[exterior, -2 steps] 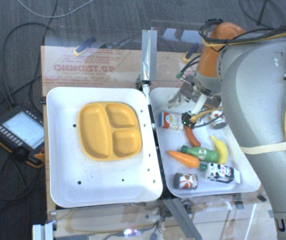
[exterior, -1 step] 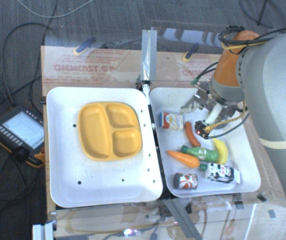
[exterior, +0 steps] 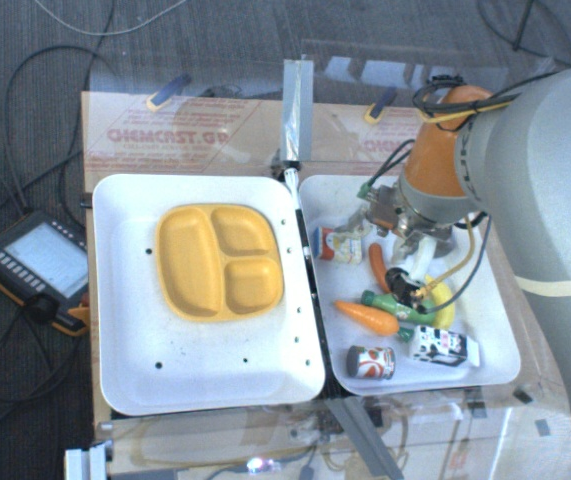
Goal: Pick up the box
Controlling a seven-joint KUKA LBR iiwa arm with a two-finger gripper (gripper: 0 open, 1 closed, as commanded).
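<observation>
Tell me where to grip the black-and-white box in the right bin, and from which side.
Take the black-and-white box across its narrow width at mid-length, coming down from above. It lies flat along the right bin's near wall, top face free. The can beside one end and the yellow item behind it probably crowd a sideways approach.

We see a smooth white plastic left bin (exterior: 130, 368), a glossy yellow plastic tray (exterior: 220, 260) within, a like white plastic right bin (exterior: 485, 313), a printed paperboard box (exterior: 447, 346) at its five o'clock, matt orange carrot (exterior: 367, 317), rough grey carpet floor (exterior: 25, 88)
</observation>
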